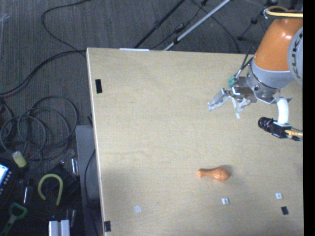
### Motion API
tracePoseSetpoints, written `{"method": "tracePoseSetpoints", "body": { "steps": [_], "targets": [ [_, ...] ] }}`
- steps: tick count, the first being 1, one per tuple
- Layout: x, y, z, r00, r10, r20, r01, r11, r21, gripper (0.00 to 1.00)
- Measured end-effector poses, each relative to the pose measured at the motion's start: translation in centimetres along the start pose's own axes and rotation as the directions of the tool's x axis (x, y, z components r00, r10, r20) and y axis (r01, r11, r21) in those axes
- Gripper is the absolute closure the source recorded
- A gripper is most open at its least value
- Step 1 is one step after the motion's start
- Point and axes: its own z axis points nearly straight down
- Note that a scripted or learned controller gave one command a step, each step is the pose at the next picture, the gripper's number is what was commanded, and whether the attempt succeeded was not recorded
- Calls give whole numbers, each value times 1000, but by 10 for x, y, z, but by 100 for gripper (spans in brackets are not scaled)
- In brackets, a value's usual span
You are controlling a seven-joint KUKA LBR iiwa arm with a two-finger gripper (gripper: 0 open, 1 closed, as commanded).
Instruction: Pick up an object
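Observation:
An orange gourd-shaped object [214, 174] lies on its side on the beige bench top [157, 132], toward the lower right, with its thin neck pointing left. My gripper [225, 109] hangs over the upper right part of the bench, well above and slightly right of the object in the camera view and apart from it. Its two pale fingers [214, 103] are spread open and nothing is between them. The grey and orange arm [275, 48] reaches in from the right.
Small square markers [225, 200] and a black tag [284, 210] lie near the front right of the bench. Another black tag [98, 86] sits by the left edge. Cables [39, 122] and tools cover the floor to the left. Tripod legs [206, 14] stand behind.

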Motion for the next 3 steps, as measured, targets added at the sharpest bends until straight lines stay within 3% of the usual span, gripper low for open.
{"method": "tracePoseSetpoints", "body": {
  "steps": [1, 2, 3],
  "targets": [
    [-34, 69, 91, 1000, 25, 7, -25, 1000, 0, 0],
    [-76, 70, 95, 999, -32, 7, 32, 999, -2, 0],
    [-80, 70, 117, 963, -269, 5, 269, 963, -1, 0]
  ]
}}
